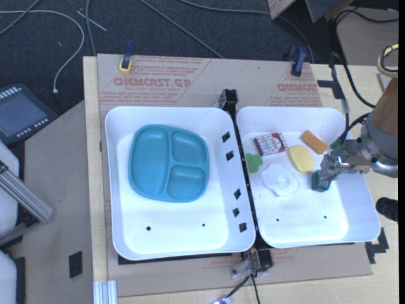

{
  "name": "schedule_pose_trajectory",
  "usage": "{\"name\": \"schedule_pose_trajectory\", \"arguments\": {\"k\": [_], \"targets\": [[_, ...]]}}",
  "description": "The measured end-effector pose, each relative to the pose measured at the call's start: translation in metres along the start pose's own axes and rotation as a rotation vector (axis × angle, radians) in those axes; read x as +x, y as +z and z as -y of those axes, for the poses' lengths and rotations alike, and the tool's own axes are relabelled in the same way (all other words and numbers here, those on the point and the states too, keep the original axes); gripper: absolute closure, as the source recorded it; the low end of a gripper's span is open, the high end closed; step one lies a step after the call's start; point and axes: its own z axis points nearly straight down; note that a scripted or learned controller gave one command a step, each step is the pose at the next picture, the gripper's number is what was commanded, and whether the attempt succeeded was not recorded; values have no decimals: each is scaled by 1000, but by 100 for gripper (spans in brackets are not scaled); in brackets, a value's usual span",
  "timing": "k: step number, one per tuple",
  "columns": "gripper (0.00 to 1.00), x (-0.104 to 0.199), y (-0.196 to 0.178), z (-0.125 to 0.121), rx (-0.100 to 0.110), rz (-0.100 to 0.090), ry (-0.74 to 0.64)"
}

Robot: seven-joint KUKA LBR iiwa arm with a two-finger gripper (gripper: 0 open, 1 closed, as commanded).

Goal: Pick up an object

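Fingers (321, 183) reach down into the right bin (354, 223); whether they are apart or together cannot be told. A yellow object (302, 159) lies just up-left of them, a clear lid (279, 182) farther left.

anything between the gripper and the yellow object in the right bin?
No. In the camera view only bare white bin floor separates the gripper from the yellow object; the orange block sits further back.

Single fixed camera overhead, slanted down, both bins (120, 189) framed.
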Motion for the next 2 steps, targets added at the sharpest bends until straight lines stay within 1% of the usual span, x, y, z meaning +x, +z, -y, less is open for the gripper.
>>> {"name": "schedule_pose_trajectory", "arguments": {"k": [1, 2], "targets": [[100, 41, 4, -13, 6, -2, -4], [100, 100, 3, -37, 6, -3, -6]]}}
